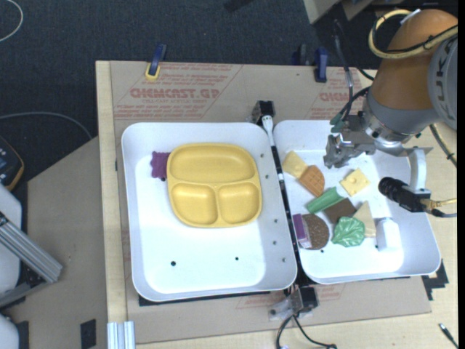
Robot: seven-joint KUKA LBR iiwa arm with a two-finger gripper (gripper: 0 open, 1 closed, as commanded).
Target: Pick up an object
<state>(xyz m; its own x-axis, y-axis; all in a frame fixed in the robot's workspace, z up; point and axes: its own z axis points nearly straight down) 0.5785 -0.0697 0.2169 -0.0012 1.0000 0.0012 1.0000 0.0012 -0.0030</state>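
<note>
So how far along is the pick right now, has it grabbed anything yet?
Nothing looks picked yet. The toy food pieces, such as the yellow cheese wedge and green leaf, lie in the right bin. The pincer sits low over that bin's upper part, nothing visibly between its fingers. Left: closing on a piece and lifting it.

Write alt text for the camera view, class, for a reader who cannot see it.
A grey robot arm's gripper hovers over the right white bin, above small toy food pieces. The left white bin holds a yellow three-compartment plastic plate beside a purple piece.
</note>
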